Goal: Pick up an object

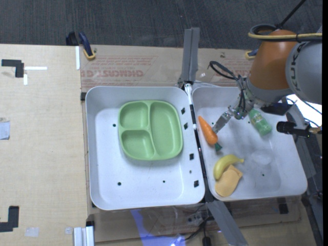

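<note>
**Hand hangs beside the carrot in the right bin**

We find the hand (223, 121) low over the right bin (287, 186), reaching in from the arm (279, 65) at the right and slanting down toward the bin's left wall. Whether its fingers stand apart or closed we cannot tell; they are too small and blurred, and nothing shows between them.

The nearest thing is the carrot (207, 129), just beside the hand, on its left and a little below. Its long axis runs on a slant, from its upper end near the divider (190, 60) down and rightward to the dark green stub (218, 146). We judge it the likeliest pick: the coming move turns on a short shift left and down, with the fingers set across that slant rather than along it.

Behind the hand, toward the arm, a green bottle (260, 122) lies near the bin's far side. Nearer us, well below the carrot, a banana (225, 164) rests touching a tan piece (228, 181), perhaps bread. A faint clear thing (261, 159) sits right of the banana; we cannot make out what it is.

The carrot lies close to the bin's left wall, which we think could crowd the finger on that side. In the left bin (102, 188) sits a green tray (150, 130), well apart from the work. The tabletop (41, 152) stretches away at left.
</note>
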Motion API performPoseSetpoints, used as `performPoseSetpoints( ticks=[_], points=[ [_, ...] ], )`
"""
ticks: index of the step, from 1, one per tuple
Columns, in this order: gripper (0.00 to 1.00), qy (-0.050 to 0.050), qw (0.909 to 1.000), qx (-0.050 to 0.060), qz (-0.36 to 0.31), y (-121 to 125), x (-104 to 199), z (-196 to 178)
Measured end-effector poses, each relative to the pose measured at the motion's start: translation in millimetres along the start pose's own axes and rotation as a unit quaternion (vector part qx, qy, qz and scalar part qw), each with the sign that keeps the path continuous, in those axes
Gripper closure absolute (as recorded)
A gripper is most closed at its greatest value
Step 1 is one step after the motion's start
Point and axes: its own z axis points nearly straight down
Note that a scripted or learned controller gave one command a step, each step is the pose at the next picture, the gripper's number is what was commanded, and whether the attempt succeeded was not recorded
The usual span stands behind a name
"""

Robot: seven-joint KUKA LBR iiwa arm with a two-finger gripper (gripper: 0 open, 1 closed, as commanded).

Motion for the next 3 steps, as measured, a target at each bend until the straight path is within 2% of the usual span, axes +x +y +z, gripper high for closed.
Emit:
performPoseSetpoints(
  ticks=[1, 2, 3],
  points=[
    [0.0, 0.001, 0.9934, 0.001, 0.114, -28, 7, 23],
    [0.0, 0.0, 0.9901, 0.001, 0.14, -10, 6, 22],
    [0.0, 0.001, 0.9853, 0.002, 0.171, -57, 15, -24]
  ],
)
